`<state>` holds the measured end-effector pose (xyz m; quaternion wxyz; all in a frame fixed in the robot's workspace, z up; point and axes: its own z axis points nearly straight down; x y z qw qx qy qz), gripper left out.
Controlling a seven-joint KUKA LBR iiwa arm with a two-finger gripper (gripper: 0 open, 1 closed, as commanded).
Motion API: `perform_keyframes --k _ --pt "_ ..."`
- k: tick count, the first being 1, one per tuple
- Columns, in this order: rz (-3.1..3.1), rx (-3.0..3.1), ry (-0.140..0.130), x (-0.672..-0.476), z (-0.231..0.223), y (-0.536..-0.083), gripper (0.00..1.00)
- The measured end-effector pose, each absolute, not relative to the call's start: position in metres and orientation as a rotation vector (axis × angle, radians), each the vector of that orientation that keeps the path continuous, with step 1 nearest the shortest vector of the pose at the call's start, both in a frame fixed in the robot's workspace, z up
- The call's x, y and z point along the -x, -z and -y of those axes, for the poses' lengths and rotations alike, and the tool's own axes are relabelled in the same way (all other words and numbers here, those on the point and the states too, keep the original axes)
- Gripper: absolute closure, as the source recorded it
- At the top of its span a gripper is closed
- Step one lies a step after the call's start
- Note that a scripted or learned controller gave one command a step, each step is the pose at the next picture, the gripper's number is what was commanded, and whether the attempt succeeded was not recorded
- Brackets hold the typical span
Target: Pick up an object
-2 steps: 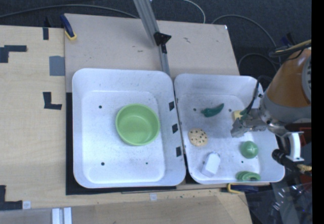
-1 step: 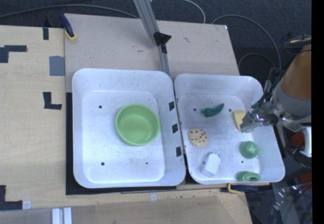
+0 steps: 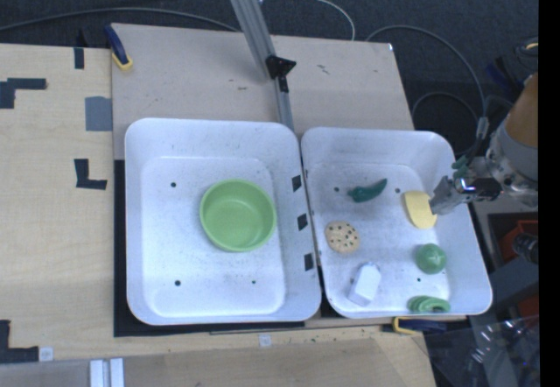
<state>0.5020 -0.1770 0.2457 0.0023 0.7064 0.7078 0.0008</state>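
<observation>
Grey arm (image 3: 516, 153) with orange band, small metal-and-black claw (image 3: 448, 195), perhaps thin cabling.

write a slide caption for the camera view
End effector beside a pale yellow block in the right white bin; round green bowl in the left bin.

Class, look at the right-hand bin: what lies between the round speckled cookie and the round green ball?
In the camera view, bare white bin floor lies between the round speckled cookie and the round green ball; the small white block sits below that line.
</observation>
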Motion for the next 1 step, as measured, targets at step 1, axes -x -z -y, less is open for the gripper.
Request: perform_keyframes --k 1 --pt "-2.23 -2.217 0.001 -0.5113 0.1291 -0.2338 1.0"
